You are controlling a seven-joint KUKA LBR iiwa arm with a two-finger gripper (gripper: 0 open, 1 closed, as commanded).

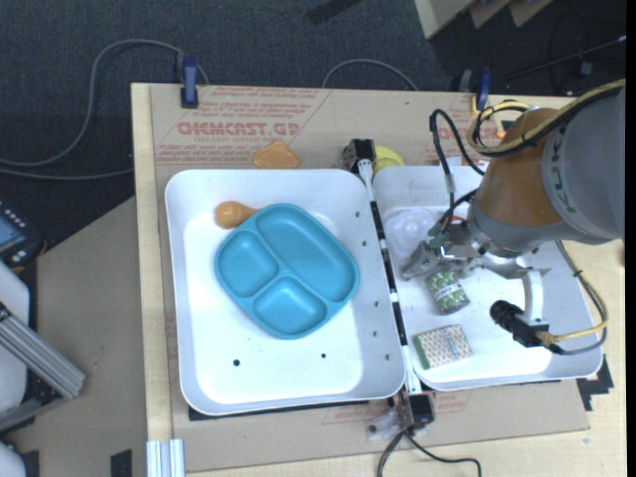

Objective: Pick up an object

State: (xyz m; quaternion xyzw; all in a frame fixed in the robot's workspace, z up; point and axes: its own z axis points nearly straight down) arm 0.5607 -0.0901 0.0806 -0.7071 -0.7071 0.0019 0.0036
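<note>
Bench: tan wooden board with red printed lettering [238,127], resting on dark carpet [70,28]. Blue clamp [188,80] at board's far-left edge; second blue clamp [482,85] far right. Thin grey cable [109,63] loops across carpet beside it.

We read red block lettering, "CHEMCAST GP", printed across the brown protective sheet [238,127] covering the bench behind the left bin [189,296], with smaller red lines above and below it too faint to make out. A patterned packet [442,346] in the right bin carries print too small to read.
</note>
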